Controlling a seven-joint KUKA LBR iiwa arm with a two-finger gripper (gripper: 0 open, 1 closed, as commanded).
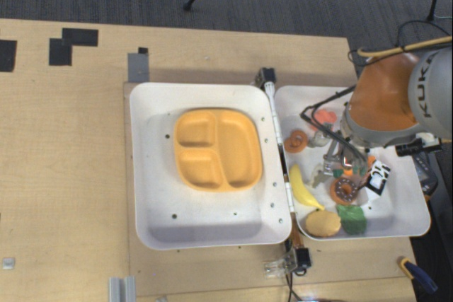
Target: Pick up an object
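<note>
My gripper (334,170) hangs low over the right bin (403,219), near its middle. Just below and to its right lies a small brown round object (345,189); whether it touches the gripper is unclear. A yellow banana (304,189) lies left of the gripper along the bin's left wall. An orange-brown ring-shaped piece (296,141) sits further up the left side. At the bin's front stand a tan bread-like lump (323,223) and a green object (352,218). A reddish item (324,117) shows at the back, partly hidden by the arm.
The left bin (163,223) holds a yellow divided tray (216,149) in its middle. The arm's orange band (382,97) covers the right bin's back right part. A black-and-white tag (377,177) sits to the right of the gripper. Cables trail off the bench's front edge.
</note>
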